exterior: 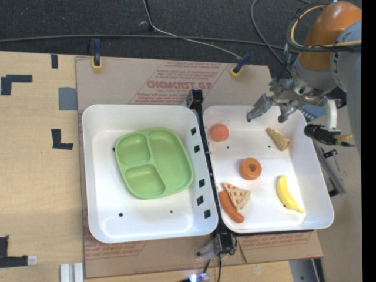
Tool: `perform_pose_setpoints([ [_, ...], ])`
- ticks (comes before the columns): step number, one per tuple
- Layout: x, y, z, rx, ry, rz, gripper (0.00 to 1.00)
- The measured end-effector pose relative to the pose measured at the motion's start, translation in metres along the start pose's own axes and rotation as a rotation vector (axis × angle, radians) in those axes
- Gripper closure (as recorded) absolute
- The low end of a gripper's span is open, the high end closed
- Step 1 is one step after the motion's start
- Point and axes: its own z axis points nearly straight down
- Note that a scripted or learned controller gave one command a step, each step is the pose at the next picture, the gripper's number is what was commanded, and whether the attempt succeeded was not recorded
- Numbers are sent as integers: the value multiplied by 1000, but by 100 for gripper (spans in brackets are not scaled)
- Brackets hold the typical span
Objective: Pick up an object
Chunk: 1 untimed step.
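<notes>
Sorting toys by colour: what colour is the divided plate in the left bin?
Light green plastic divided plate, seen in the camera view.

Both white bins look like smooth, faintly glossy plastic – so does the green divided plate. Under them lies matt brown cardboard with red print, on a pale wood-look bench. The banana and doughnut look like smooth moulded plastic – the gripper dull grey metal
</notes>
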Motion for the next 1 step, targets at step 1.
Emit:
perform_pose_setpoints([
  [1, 1, 3, -10, -15, -2, -3, 0],
])
